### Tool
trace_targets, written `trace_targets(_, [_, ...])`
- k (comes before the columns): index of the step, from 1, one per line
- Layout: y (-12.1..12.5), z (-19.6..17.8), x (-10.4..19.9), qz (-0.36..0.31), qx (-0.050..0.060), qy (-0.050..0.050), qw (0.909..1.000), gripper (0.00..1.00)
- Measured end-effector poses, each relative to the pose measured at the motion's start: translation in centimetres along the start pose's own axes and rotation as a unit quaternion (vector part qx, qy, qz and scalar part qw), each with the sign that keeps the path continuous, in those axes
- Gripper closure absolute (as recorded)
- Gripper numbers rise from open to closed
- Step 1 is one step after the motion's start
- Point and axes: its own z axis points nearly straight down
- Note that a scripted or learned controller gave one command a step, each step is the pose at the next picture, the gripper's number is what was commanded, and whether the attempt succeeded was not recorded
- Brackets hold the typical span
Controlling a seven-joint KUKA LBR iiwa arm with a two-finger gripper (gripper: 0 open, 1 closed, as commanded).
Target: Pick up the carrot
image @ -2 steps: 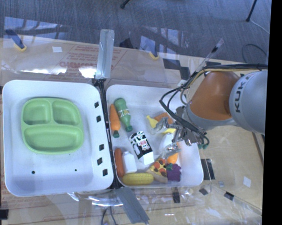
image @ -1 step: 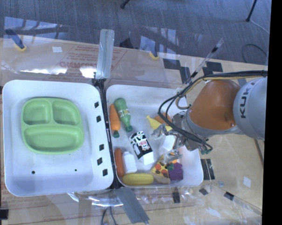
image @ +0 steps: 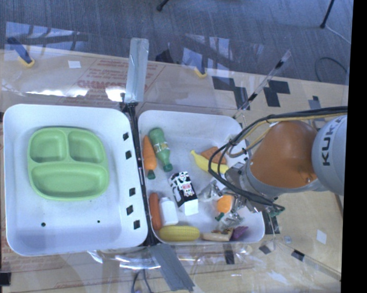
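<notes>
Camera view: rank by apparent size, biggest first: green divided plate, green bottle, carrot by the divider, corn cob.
1. green divided plate, by far the largest.
2-4. carrot, green bottle and corn cob look about alike in length; too close to rank. The bottle and cob look thicker than the carrot.

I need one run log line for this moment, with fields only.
task: pick up carrot | carrot: lying by left wall of right bin, untouched | gripper: low over right side of same bin, away from carrot | status: not grasped
</notes>
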Motion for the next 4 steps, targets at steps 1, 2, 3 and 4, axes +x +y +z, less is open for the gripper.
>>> trace_targets(1, [0.1, -1.0, -0.3, -0.004, 0.0, -0.001, 1.0, 1.0])
trace_targets(2, [0.2, -2.0, -0.6, -0.009, 0.001, -0.002, 1.0, 1.0])
trace_targets(3, [0.3, -3.0, -1.0, -0.013, 0.002, -0.003, 0.9999, 1.0])
trace_targets(4, [-0.2, -7.3, -0.2, 0.069, -0.003, 0.003, 0.9976, 1.0])
